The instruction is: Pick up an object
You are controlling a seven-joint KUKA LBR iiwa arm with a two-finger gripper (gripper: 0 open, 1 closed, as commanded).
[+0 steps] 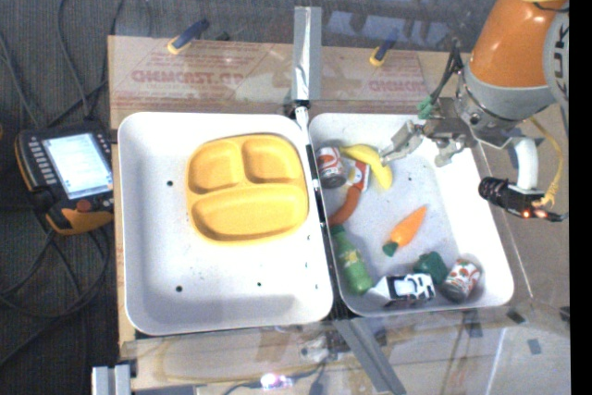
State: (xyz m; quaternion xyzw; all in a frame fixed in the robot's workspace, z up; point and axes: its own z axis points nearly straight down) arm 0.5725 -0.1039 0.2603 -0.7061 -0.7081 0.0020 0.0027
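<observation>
Camera view shows the gripper [418, 140] over the right bin [488, 227] with fingers parted and nothing between them, its left fingertip [400, 147] just beside the yellow banana [367, 163], the carrot [407, 229] lying below.

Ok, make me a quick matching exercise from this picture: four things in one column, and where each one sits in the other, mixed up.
Things:
1. yellow divided tray
2. banana
3. carrot
4. green bottle

Places:
A. middle of the right bin
B. left bin
C. right bin, along its left wall toward the near edge
D. far part of the right bin, just left of the gripper

Pairs: 1-B, 2-D, 3-A, 4-C
</observation>
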